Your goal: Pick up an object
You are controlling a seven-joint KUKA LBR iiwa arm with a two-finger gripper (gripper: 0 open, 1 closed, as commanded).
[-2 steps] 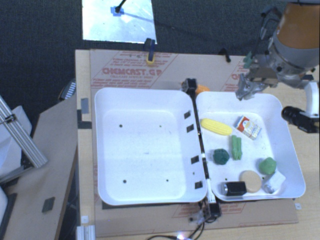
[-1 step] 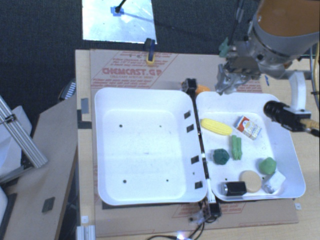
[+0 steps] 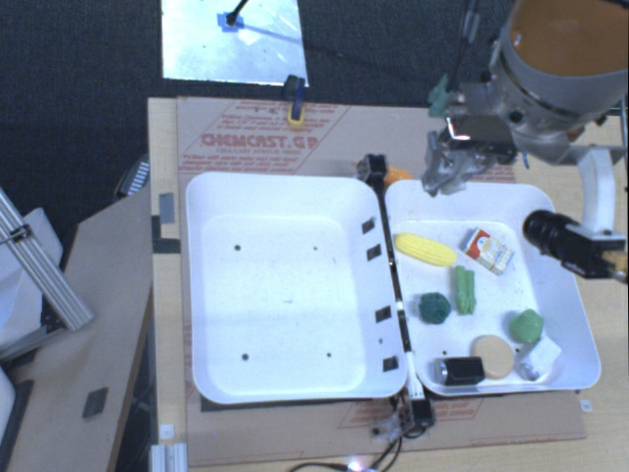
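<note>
Gripper (image 3: pixel 447 177) seemingly over right bin's (image 3: pixel 560 308) far rim

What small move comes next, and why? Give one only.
Probably lower the hand toward the corn cob. The hand hangs above the far edge of the right bin with nothing visible in it, and the cob is the nearest object, lying just in front of it with bare floor around it. The left bin offers nothing to pick.

Grey arm (image 3: pixel 550 96), orange band, perhaps cabling
</note>
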